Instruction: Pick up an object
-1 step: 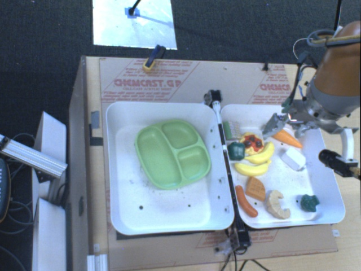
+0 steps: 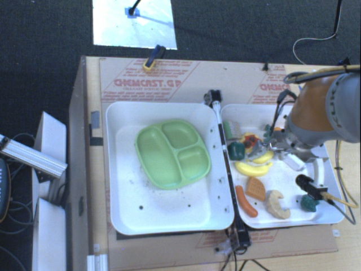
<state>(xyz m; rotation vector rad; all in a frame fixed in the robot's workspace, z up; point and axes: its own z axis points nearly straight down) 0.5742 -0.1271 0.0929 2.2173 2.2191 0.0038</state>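
You've got the hot dog (image 2: 246,202) and croissant (image 2: 277,205) nearest in the right bin (image 2: 282,222), the banana (image 2: 254,167) beyond them. Gripper (image 2: 269,146) sits just past the banana; I can't tell its finger state. Green tray (image 2: 172,153) lies left.

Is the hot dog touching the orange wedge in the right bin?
Cannot tell. In the camera view the hot dog lies right beside the orange wedge; no gap or contact shows plainly.

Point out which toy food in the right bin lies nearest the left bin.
The orange-red sausage, lying slantwise at the right bin's lower left, close by the divider. The yellow banana, orange wedge and tan piece all lie farther right.
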